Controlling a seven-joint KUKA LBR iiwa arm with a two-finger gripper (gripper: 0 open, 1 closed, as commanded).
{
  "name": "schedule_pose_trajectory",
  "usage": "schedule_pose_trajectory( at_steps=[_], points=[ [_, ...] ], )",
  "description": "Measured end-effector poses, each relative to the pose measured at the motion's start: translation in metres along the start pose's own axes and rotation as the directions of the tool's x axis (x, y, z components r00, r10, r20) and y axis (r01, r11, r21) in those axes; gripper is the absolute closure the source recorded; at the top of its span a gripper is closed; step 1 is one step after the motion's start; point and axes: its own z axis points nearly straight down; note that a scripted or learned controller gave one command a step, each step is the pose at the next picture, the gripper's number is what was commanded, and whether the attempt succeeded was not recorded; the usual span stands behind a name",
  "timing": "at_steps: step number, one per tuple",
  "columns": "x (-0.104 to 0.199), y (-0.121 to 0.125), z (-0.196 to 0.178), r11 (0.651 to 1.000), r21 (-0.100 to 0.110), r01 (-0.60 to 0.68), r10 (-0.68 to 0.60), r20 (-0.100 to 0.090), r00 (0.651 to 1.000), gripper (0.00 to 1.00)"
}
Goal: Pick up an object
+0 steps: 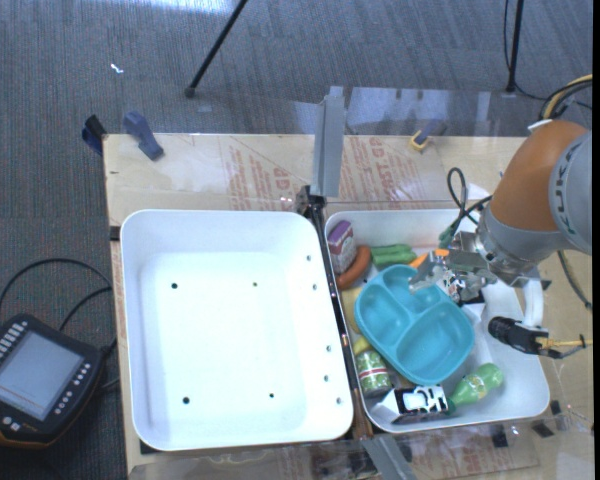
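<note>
Gripper [442, 271] sits over the blue tray's [420, 330] far rim in the right bin [528, 388]. Finger state: cannot tell, wrist hardware blocks it. Tray overlaps a can [372, 368] and green bottle [477, 382].

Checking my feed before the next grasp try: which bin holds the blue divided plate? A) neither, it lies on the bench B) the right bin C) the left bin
B: the blue divided plate lies tilted on other items inside the right bin, with the tool above its upper edge.
</note>
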Motion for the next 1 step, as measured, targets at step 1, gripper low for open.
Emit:
schedule_pose_trajectory(
  at_steps=[1],
  points=[
    [0.0002,0.0008,-0.0052,1.0,0.005,0.003,-0.003,-0.001,1.0,1.0]
  ],
)
